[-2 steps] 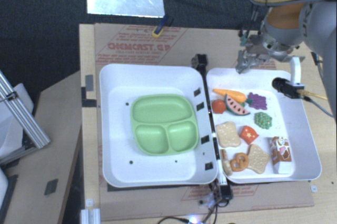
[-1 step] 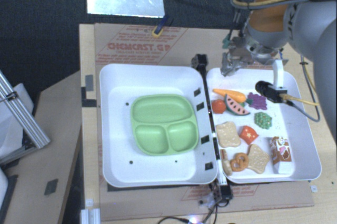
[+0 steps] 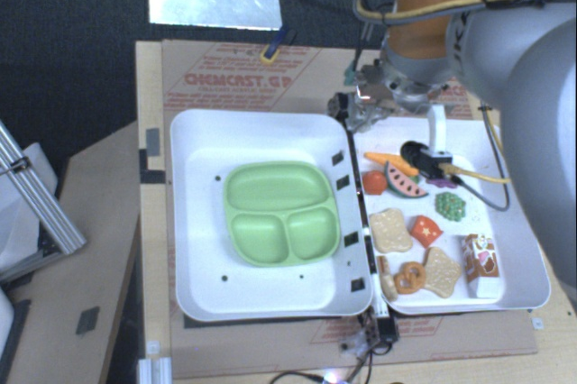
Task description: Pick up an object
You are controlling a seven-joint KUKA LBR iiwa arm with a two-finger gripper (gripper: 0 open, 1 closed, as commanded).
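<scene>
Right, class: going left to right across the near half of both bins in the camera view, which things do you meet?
green divided tray → pretzel → slice of toast → small carton

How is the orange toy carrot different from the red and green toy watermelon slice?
The orange toy carrot is long and thin; the red and green toy watermelon slice is a fat wedge. The carrot is one colour; the watermelon slice has a red face and green rind. The carrot lies farther back, the watermelon slice just in front. Both are toy foods in the right white bin.
</scene>
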